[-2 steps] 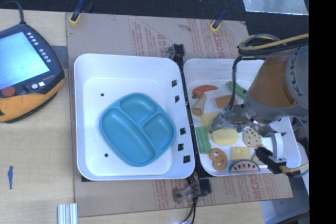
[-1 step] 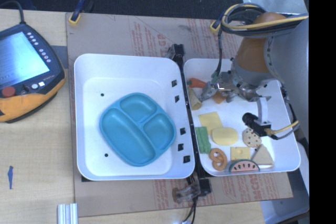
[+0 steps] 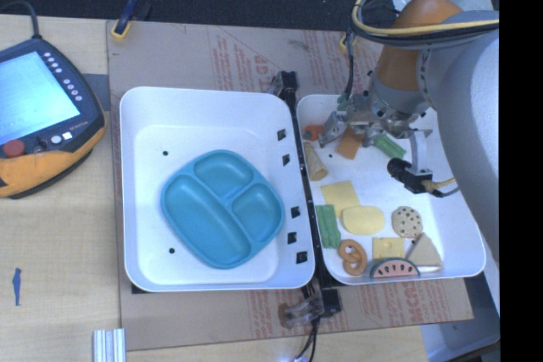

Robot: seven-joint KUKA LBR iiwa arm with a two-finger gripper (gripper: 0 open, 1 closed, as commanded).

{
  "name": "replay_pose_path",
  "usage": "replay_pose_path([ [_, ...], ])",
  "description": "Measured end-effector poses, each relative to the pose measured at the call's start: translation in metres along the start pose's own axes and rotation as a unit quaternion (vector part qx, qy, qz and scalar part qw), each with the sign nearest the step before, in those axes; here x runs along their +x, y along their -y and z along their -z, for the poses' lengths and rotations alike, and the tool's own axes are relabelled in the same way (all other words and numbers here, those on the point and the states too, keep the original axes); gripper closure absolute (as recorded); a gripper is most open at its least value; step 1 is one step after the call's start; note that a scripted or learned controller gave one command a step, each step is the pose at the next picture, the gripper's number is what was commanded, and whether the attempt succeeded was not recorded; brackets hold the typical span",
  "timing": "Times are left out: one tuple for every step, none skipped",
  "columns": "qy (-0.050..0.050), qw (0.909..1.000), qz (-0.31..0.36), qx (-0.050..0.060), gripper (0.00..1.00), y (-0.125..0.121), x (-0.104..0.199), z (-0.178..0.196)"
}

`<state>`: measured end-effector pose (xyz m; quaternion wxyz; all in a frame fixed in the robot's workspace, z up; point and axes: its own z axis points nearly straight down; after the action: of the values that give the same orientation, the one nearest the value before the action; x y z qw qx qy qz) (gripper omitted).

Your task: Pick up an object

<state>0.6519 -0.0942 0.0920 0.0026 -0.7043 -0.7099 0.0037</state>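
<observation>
camera view: hand [image 3: 355, 134] (grip state unclear) over small orange-brown block [image 3: 349, 147].

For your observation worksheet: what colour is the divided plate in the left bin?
Light blue: the divided plate, seen best in the camera view.

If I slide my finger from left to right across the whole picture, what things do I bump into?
Orange and grey screen pad → left white bin holding the blue divided plate → green strip in the right bin → pretzel → yellow oval → cookie.
</observation>
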Motion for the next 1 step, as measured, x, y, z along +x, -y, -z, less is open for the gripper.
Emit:
replay_pose_path([
  [-0.001, 1.0, -0.001, 0.0, 0.0, -0.0031, -0.0057, -0.0005],
])
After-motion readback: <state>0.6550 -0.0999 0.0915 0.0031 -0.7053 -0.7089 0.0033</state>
